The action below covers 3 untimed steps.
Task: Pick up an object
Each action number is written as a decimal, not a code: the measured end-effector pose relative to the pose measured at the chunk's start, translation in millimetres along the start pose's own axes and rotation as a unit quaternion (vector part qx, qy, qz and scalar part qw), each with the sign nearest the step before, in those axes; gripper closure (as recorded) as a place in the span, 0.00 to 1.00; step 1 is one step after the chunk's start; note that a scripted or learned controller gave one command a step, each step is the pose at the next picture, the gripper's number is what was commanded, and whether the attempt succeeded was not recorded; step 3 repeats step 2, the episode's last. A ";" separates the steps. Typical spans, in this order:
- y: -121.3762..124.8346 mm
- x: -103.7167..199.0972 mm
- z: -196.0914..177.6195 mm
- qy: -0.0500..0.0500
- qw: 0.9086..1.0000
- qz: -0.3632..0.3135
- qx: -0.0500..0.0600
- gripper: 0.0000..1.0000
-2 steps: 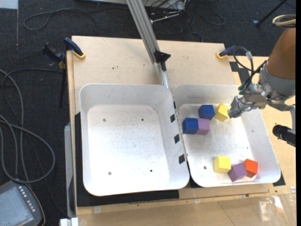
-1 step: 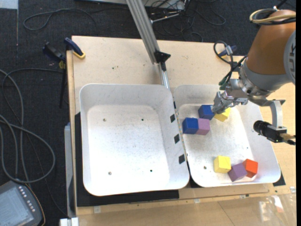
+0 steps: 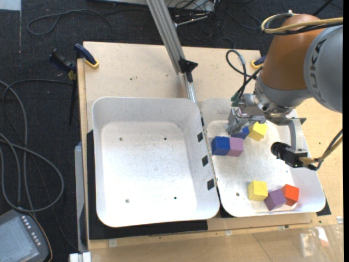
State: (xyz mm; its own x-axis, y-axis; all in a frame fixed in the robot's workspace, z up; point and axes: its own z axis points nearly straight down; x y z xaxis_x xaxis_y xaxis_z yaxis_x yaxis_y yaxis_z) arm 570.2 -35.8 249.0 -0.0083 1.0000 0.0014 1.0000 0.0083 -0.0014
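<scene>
Arm's in from the right, gripper (image 3: 238, 125) low over the right bin (image 3: 305, 187). Fingers: can't tell, wrist hardware crowds them. Landmark is the blue cube (image 3: 221, 145), near the bin's left wall. Pink cube (image 3: 236, 146) touches its right side. Gripper sits just up-right of it, with a small blue block (image 3: 244, 131) tucked beside the gripper. Yellow cube (image 3: 257, 131) lies further right. Well below and right of the blue cube: another yellow block (image 3: 258, 190), purple block (image 3: 275, 198), orange block (image 3: 292, 194), bunched together.
</scene>
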 end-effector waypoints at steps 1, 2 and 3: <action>15.2 55.8 0.4 0.000 1.000 0.000 -0.002 1.00; 14.9 113.0 -4.5 0.000 1.000 0.000 -0.001 1.00; 14.9 113.0 -4.5 0.000 1.000 0.000 -0.001 1.00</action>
